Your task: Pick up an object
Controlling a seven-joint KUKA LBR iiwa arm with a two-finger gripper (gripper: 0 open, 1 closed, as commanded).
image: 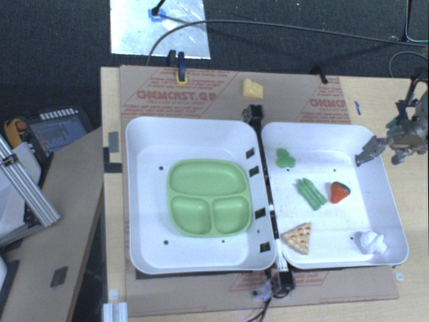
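Gripper (377, 147) at right bin's (395, 210) far right rim, reaching in from right, tilted; finger spread indiscernible. Strawberry (340, 192) nearby.

Two white bins (134, 180) here; one green divided plate (208, 196), one broccoli (285, 158), one green bean bundle (311, 193), one strawberry (340, 192), one waffle wedge (297, 237), one white lump (371, 241).

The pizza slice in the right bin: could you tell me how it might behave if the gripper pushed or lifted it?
The pizza slice lies flat and looks thin, so it would probably slide across the smooth right bin rather than roll. It looks like a rigid toy, likely light. Its low profile may give the gripper little to grip.
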